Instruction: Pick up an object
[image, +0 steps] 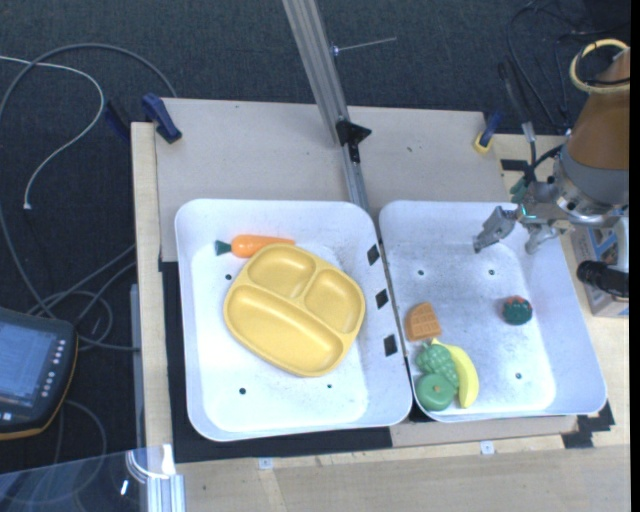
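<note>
We see the tool (515, 232) hanging over the far right part of the right bin (440, 225), its two fingers spread apart and holding nothing. Below it and slightly right lies a small red and green toy (517, 310). Further below and to its left, a waffle piece (423, 322), green grapes (435, 358), a banana (464, 375) and a green apple (434, 391) crowd that bin's near left corner. Far to the tool's left, the left bin (200, 330) holds a yellow divided plate (293, 308) and a carrot (255, 244). Both bins rest on the tan desk (250, 150), with cables (60, 120) on the dark floor beyond.
</note>
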